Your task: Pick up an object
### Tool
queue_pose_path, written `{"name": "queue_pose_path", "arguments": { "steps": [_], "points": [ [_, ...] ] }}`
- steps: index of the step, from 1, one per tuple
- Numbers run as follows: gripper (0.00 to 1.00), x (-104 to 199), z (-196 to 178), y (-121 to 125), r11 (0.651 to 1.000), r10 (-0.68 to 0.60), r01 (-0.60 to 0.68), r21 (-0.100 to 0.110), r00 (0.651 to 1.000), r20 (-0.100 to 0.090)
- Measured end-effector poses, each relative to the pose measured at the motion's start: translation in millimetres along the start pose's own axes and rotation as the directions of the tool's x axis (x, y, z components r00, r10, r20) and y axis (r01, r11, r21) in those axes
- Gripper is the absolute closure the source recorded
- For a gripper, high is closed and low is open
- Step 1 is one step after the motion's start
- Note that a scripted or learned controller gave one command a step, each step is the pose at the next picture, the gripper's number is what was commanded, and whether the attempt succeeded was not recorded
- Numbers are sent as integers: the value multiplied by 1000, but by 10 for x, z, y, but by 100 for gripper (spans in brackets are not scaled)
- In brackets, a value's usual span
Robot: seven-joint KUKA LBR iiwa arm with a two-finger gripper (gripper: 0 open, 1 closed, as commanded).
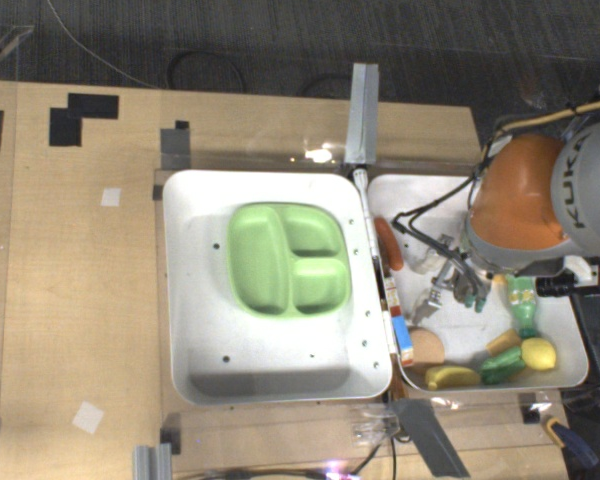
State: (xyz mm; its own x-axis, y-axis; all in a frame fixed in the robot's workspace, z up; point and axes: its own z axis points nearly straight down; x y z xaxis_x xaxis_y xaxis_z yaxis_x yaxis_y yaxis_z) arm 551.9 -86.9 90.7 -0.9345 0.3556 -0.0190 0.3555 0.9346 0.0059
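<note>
The hand (pixel 458 286) hovers low in the right bin (pixel 580 363), apparently mid-approach; whether it is apart or clamped, I cannot tell. The peach-coloured object (pixel 427 347) just below it needs a descent.

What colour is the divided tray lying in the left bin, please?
Light green; the divided tray shows clearly in the camera view.

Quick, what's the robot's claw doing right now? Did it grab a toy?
Claw: low in the right bin, over the bare floor; open or shut cannot be told, and no toy is seen in it.
</note>
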Motion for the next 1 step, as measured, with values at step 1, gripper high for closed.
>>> {"name": "queue_pose_path", "arguments": {
  "steps": [1],
  "points": [
    [0, 179, -7, -83, 987, 162, -162, -1, 987, 3]
  ]
}}
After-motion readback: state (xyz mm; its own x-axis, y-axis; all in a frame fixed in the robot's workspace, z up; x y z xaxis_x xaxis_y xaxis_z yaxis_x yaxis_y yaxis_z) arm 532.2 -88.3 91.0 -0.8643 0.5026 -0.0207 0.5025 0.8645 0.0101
